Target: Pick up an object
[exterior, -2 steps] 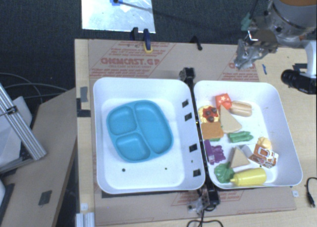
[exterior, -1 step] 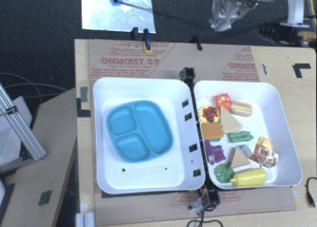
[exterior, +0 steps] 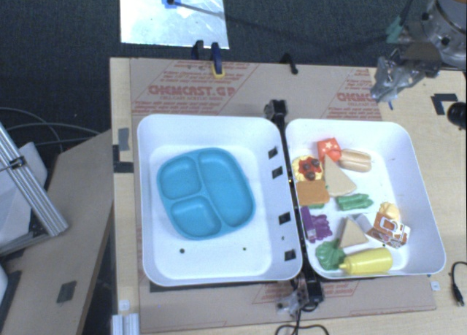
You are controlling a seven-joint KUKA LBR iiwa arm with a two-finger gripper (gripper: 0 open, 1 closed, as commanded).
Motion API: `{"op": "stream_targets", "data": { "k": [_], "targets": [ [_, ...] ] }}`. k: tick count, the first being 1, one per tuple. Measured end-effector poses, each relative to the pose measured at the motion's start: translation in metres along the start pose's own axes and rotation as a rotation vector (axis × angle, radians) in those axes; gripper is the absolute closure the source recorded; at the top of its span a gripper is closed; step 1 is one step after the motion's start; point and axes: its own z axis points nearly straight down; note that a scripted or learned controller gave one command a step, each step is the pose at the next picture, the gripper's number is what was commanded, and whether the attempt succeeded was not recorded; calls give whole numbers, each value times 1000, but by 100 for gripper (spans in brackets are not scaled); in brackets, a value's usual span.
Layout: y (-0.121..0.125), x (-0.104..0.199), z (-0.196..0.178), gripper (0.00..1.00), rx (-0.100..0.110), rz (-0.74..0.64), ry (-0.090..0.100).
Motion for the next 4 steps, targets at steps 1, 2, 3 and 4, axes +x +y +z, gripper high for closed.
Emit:
{"op": "stream_targets", "data": {
  "k": [1,2,3,4],
  "targets": [
    [24,98,-25,100,-12,-24,6],
    [34,28,15,100,-5,-6,1],
    [61,-85,60,100,-5,-1,-1],
    [103,-152,164,100,-4,-8,1]
  ]
}}
